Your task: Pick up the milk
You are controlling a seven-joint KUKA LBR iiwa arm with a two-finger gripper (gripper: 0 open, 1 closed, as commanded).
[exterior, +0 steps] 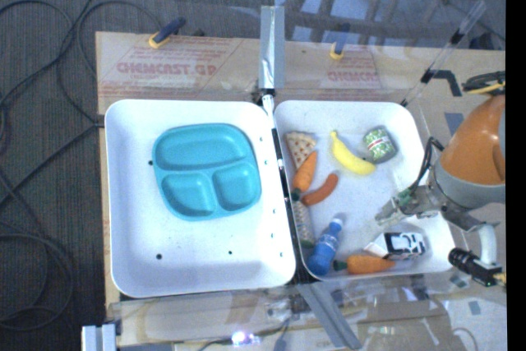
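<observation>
Bench with two white bins [123, 259]; camera view, your gripper [403, 205] over the right one. Small white-and-black milk carton [401, 243]: lying flat just below the gripper, probably light, stiff-sided, slightly slick; take it across its narrow sides. Grasp state: cannot tell; nothing visibly held.

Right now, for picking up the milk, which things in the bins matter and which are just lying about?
For the job:
small white and black milk carton in the right white bin
gripper

Lying about:
yellow banana
two orange carrots
orange sausage
blue bottle
green can
waffle wedge
blue divided tray
</observation>
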